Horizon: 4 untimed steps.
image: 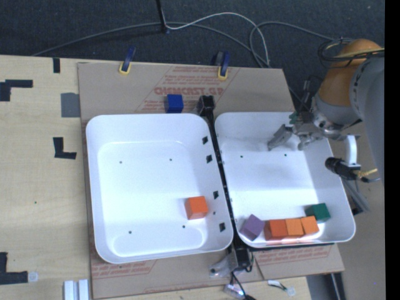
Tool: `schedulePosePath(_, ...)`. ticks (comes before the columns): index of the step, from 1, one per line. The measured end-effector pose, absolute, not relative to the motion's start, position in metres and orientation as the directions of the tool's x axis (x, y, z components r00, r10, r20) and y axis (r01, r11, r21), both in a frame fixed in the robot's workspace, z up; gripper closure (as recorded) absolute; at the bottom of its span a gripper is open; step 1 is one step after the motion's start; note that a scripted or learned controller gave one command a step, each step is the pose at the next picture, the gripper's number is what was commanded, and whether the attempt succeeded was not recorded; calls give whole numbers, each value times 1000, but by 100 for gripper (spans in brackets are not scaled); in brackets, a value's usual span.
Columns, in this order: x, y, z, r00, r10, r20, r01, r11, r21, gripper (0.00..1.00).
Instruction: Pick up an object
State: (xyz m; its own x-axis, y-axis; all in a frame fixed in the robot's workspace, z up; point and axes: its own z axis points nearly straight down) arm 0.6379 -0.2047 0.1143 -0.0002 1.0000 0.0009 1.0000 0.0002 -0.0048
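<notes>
Your candidates sit at 5 o'clock in the right white bin (282, 167): a purple wooden cube (252, 227), a row of orange wooden blocks (292, 228) and a green wooden block (319, 212). One orange cube (196, 207) lies in the left white bin (150, 186). The gripper (291, 138) hovers at 1 o'clock, fingers released, grasping nothing. You are at the approach step; next, descend over one block. Red print on the cardboard sheet (187, 91) is unreadable.

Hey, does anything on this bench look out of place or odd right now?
One thing: a blue block sits outside both bins, on the cardboard sheet behind the left bin. The other blocks lie inside bins: an orange block in the left, and a purple block beginning a row along the right bin's near edge.
</notes>
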Motion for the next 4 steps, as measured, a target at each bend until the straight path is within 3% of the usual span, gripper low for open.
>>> schedulePosePath(1,638,-204,88,-1,1000,0,1000,1,-1,0)
schedulePosePath(2,639,-204,100,-2,1000,-1,1000,2,1,100)
schedulePosePath(4,647,-187,206,-1,1000,-1,1000,1,3,100)
